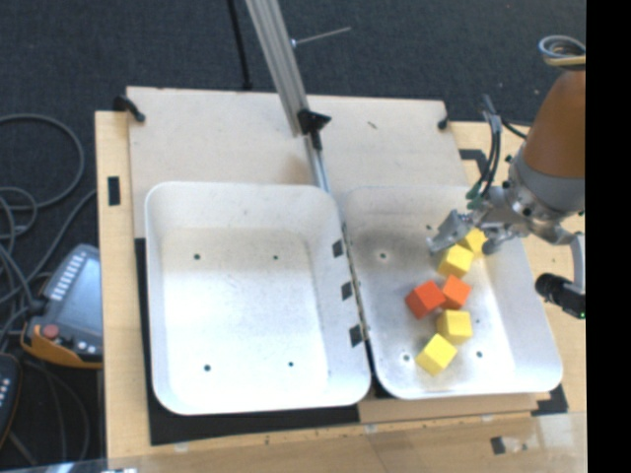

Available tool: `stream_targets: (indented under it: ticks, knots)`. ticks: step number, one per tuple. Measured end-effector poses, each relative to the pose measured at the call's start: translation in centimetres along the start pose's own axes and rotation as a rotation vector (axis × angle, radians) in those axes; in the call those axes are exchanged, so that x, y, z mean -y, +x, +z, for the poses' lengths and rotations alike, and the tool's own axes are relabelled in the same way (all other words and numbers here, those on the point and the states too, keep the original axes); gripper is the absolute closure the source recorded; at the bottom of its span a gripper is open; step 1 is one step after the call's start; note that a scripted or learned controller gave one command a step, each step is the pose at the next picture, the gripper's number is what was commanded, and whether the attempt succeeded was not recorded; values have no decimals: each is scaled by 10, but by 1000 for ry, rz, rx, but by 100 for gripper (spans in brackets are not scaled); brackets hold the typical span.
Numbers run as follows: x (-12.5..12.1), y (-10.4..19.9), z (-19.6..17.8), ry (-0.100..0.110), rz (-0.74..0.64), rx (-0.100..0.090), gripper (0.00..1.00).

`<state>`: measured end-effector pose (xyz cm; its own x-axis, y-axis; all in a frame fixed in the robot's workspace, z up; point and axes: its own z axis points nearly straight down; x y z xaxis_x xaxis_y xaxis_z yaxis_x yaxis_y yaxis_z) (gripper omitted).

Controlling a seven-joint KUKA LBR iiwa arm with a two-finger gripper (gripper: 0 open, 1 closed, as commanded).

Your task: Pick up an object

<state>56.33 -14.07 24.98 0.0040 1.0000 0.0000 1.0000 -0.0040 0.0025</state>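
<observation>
— What lay at the left of the bench?

— A handheld control unit [67,299] sat on the dark floor among loose cables, and beside it the left bin [246,299] rested on the bench with its speckled white floor bare.

— And the middle?

— A slanted aluminium rail [281,62] ran down from the top edge to the seam between the two bins.

— The right?

— The right bin [389,239] held the blocks (all bunched in its right half): two orange cubes [438,295] touching each other, a yellow cube [455,323] just below them, another yellow cube [436,353] nearest the front rim, and a yellow cube at the top of the group [456,260] just under the gripper [463,233]. A smaller yellow block [475,239] showed between the parted fingers, though whether they pressed on it could not be told.
</observation>
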Motion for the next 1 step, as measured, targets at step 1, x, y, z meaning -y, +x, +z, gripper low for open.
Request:
stream_targets:
  ticks: [1]
  knots:
    - [-4,16,128,-4,-2,2,0]
